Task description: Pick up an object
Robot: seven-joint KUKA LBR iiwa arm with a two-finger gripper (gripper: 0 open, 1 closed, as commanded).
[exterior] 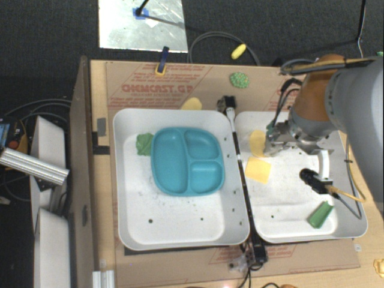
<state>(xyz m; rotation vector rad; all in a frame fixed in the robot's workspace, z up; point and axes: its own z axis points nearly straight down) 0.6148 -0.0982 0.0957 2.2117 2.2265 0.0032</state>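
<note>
We've got the gripper (271,144) low in the right bin (288,233), just beside the yellow block (258,170), likely lining up a grab; can't tell gripper state

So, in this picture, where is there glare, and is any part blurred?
Camera view: strong glare on the shiny metal sheet beyond the bench; the arm at the right looks soft and blurred; the blue divided plate and yellow piece stay fairly sharp under even light, with faint shadows.
</note>
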